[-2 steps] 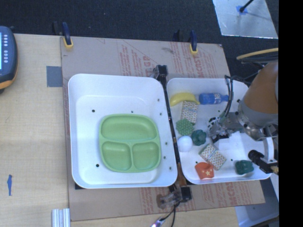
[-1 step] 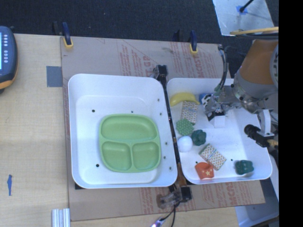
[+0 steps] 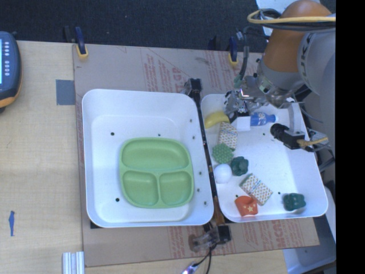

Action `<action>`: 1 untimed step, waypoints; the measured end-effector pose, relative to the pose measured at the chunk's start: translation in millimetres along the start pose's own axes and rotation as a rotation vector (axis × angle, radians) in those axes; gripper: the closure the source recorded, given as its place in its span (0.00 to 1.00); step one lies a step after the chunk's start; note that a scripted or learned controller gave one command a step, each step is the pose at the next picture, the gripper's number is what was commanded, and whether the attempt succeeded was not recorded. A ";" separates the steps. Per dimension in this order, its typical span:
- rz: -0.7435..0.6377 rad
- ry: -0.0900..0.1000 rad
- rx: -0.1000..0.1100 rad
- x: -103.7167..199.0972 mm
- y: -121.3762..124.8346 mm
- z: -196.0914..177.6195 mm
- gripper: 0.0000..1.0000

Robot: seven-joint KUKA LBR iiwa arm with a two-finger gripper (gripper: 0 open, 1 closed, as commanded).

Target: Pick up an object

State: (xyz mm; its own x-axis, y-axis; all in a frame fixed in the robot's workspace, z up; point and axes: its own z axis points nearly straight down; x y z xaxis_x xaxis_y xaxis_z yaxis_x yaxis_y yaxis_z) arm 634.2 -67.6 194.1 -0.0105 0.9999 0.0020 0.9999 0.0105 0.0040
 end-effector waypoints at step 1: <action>0.004 -0.001 0.011 29.9 -50.3 -7.4 1.00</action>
State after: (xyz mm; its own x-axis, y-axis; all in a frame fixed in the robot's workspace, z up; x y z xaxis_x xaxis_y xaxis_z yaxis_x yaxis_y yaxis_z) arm 583.6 -38.3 201.3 -0.0070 1.0000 0.0009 1.0000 0.0070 -0.0069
